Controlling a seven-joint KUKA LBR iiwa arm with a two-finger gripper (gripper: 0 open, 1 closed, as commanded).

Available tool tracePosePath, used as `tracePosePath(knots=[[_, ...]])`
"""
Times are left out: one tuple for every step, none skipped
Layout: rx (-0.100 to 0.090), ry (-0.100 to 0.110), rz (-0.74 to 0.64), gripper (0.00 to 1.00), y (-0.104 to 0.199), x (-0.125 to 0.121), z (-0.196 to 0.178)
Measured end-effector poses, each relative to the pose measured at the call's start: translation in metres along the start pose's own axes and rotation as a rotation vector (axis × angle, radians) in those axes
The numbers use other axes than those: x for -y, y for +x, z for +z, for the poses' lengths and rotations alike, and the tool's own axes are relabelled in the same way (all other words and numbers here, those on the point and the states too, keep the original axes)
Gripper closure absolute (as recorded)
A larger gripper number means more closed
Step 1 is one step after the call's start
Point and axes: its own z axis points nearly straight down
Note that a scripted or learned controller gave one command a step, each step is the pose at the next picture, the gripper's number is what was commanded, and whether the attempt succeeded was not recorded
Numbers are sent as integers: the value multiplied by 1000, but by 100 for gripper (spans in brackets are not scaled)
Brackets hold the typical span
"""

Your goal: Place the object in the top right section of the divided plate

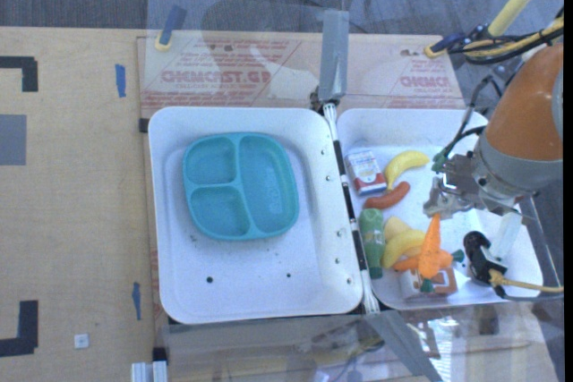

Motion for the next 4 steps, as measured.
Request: tracePosePath(knots=[[0, -3, -363, 100, 71, -6, 1], [-1, -2, -455, 100, 144, -40, 1], [0, -2, -283, 100, 241, -36, 36], [9, -7, -577, 100, 310, -40, 65]])
